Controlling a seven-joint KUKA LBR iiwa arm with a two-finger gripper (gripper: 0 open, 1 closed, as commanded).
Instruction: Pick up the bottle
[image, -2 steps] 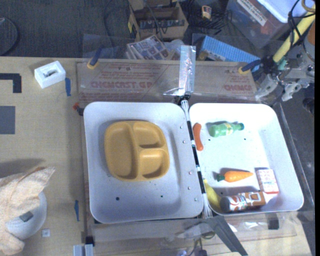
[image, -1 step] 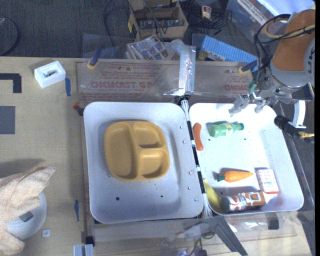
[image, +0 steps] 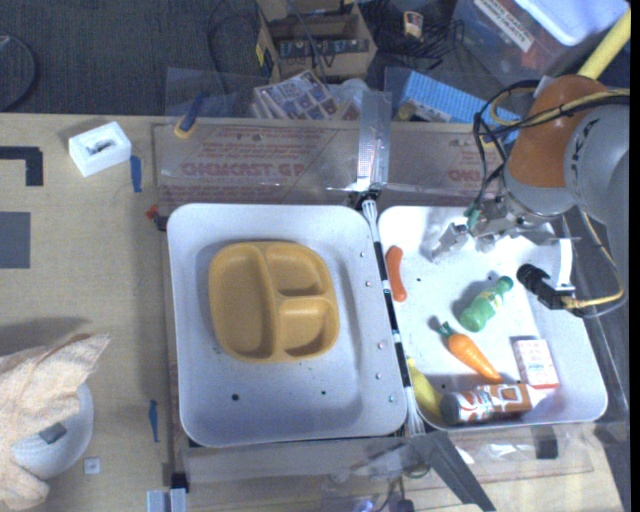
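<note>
Near the middle of the right bin (image: 585, 395), the green bottle (image: 482, 306) lies on its side, slanting with its cap toward the upper right. Up by the bin's back edge hangs the tool (image: 462, 234), away from the bottle, and I cannot tell if it is open or closed.

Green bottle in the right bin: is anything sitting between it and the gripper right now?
Nothing visible. The gripper hangs over bare bin floor up-left of the green bottle; the carrot lies on the bottle's far side.

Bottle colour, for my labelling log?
Green, with a lighter green cap; one camera view shows it.
</note>
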